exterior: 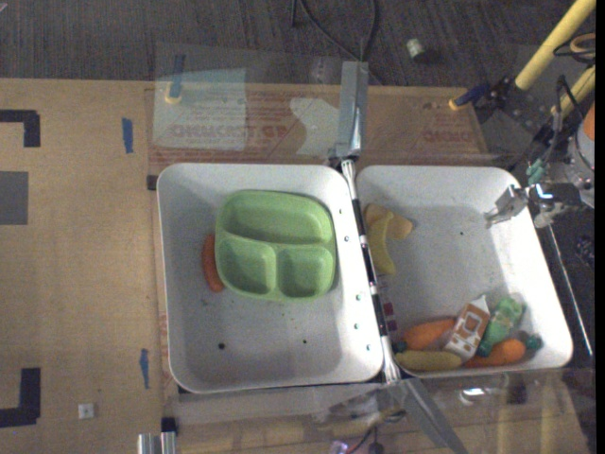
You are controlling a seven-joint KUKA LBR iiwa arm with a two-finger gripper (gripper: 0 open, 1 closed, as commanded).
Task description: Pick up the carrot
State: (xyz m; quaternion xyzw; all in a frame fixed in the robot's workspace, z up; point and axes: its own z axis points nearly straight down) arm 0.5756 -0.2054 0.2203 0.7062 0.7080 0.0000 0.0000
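the gripper point(513, 206) hung at the right bin's point(444, 183) far right edge; i could not tell its state. the carrot point(502, 353) lay against the near wall among clustered toys, beside a small carton point(468, 328), so reaching it would likely be cramped

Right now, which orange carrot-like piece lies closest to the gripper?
The orange piece at the right bin's lower right corner, beside the green item. The gripper is above it; the others lie further left.

Orange carrot point(428, 333), right bin's front
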